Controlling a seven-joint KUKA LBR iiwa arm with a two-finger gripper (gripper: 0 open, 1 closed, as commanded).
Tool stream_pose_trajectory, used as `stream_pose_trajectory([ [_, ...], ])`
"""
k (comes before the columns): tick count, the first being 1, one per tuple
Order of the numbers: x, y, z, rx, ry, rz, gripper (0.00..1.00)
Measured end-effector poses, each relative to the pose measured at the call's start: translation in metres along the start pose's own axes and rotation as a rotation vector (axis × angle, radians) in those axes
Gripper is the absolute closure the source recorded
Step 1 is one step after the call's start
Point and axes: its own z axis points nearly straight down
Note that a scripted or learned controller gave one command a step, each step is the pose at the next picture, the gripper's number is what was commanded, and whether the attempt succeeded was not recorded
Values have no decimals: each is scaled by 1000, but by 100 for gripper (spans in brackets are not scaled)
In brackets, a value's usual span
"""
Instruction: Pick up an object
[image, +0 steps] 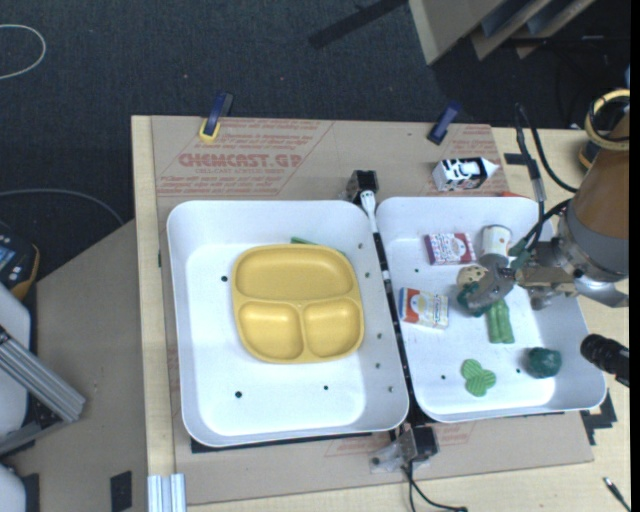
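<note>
My gripper (487, 287) hangs low over the middle of the right bin (440, 392), at the end of the arm coming in from the right. A green elongated object (499, 324) lies just below it. To its left lies a white packet with blue and orange print (425, 307). A small red and white box (448, 247) and a white cylinder (495, 238) lie above it, toward the bin's far side. A light green lump (478, 378) and a dark teal object (543, 362) rest near the bin's front edge. Something dark greenish sits under the gripper's left side, unclear.
The left bin (200, 330) bears a yellow divided plate (298, 300), with a bit of green showing behind its far rim. A black and white item (465, 172) lies on the bench behind the right bin. Clamps (212, 118) hold the cardboard at the back.
</note>
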Motion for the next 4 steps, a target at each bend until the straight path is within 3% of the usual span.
stream_pose_trajectory([
  [1, 0, 2, -5, -11, -2, -3, 0],
  [4, -7, 0, 131, -6, -1, -1, 0],
])
